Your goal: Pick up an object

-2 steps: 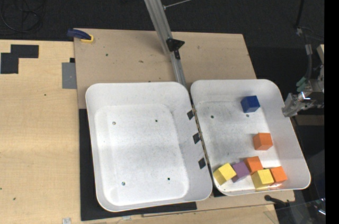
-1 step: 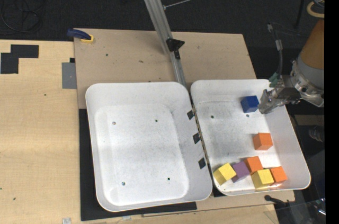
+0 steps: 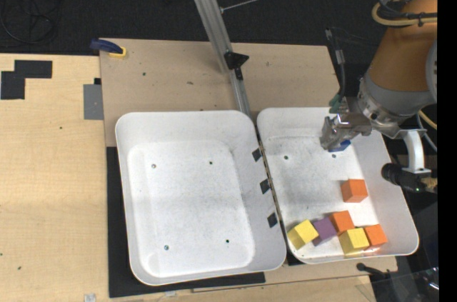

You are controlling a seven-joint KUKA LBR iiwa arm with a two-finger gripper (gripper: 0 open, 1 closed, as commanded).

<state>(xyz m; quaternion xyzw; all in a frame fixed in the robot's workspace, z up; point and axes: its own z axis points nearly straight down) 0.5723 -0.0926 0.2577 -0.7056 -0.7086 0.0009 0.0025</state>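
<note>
Right bin point(image 3: 400, 236) on the table point(image 3: 171, 76), taken as landmark. The gripper point(image 3: 335, 138) hangs over the bin's far half, with a small blue object point(image 3: 343, 145) showing at its tip; whether the gripper is apart, together or clamped cannot be told. An orange cube point(image 3: 354, 190) lies alone mid-bin. Along the near rim cluster a yellow cube point(image 3: 303, 233), purple cube point(image 3: 325, 228), two orange cubes point(image 3: 343, 220) and a second yellow cube point(image 3: 353, 240). The left bin point(image 3: 136, 129) adjoins it.
</note>
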